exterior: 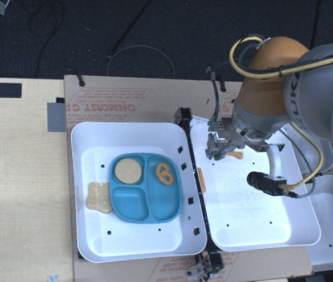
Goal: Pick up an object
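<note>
My gripper (215,147) hangs low over the far left part of the right bin (254,228). A small orange piece (235,154) lies on the bin floor just to its right, partly hidden under the wrist; whether they touch is unclear. In the left bin (90,239) sits a blue compartment plate (145,207) carrying a round tan biscuit (127,170) and a pretzel (165,173). A pale slice of toast (98,197) lies against the plate's left edge.
A thin orange-brown stick (201,180) lies along the rim between the two bins. The arm's grey and orange body (278,87) covers the far right of the right bin. Cardboard (119,104) lies under both bins.
</note>
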`<action>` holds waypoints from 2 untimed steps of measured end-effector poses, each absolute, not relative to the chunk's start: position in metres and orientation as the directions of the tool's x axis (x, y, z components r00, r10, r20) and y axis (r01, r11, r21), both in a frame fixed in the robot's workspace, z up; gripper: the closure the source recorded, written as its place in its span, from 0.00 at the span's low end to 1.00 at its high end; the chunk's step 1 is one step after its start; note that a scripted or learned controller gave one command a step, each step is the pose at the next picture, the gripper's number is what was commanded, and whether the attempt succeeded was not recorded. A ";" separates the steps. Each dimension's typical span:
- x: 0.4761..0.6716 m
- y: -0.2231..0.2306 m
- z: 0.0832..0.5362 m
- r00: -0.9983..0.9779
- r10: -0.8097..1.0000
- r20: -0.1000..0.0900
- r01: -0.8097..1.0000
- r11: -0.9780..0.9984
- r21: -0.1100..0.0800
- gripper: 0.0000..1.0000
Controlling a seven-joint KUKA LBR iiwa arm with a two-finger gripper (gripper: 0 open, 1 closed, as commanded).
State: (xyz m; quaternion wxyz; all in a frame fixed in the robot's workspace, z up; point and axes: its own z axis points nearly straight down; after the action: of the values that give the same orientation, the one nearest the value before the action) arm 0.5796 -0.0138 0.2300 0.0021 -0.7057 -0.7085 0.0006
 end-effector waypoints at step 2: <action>0.581 0.083 0.240 -0.004 1.000 0.001 1.000 0.004 -0.003 1.00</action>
State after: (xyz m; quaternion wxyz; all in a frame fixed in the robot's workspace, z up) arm 0.5809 0.0825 0.2396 0.0014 -0.7057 -0.7086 0.0009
